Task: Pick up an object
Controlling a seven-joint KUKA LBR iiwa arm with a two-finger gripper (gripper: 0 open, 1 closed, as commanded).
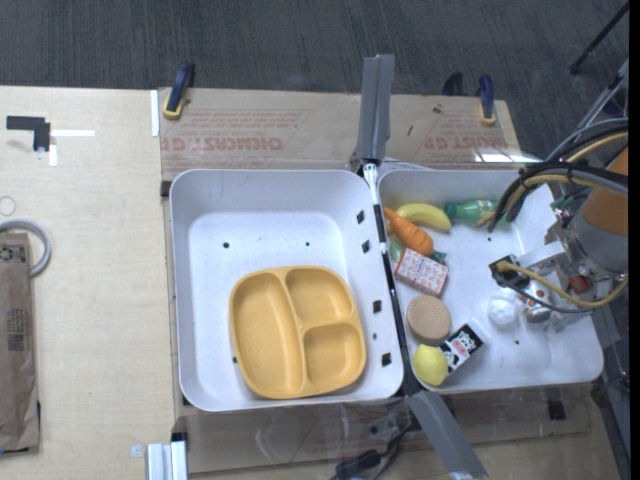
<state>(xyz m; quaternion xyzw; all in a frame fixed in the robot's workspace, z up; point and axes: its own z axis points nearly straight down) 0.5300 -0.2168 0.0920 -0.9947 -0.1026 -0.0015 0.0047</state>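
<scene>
I see two white bins side by side on the bench. The left bin (pixel 200 268) carries a yellow divided plate (pixel 297 330) toward its near edge. The right bin (pixel 520 368) carries the pickable objects, grouped along its left wall: a banana (pixel 424 214) and a green bottle (pixel 470 209) at the far edge, an orange carrot (pixel 410 232) just beside the banana, a red-and-white packet (pixel 421 272) below the carrot, a tan round disc (pixel 429 318) below the packet, and a lemon (pixel 430 364) touching a small black-and-white carton (pixel 462 346) at the near-left corner.

The gripper (pixel 520 293) sits over the right half of the right bin, near its right wall. I cannot tell whether it is apart or together; the wrist and cables obscure it. A pale whitish lump (pixel 502 311) lies just beside it. The grouped objects lie to the gripper's left, well apart from it, the carton nearest. Bare bin floor lies between the gripper and that group, and along the near edge.
</scene>
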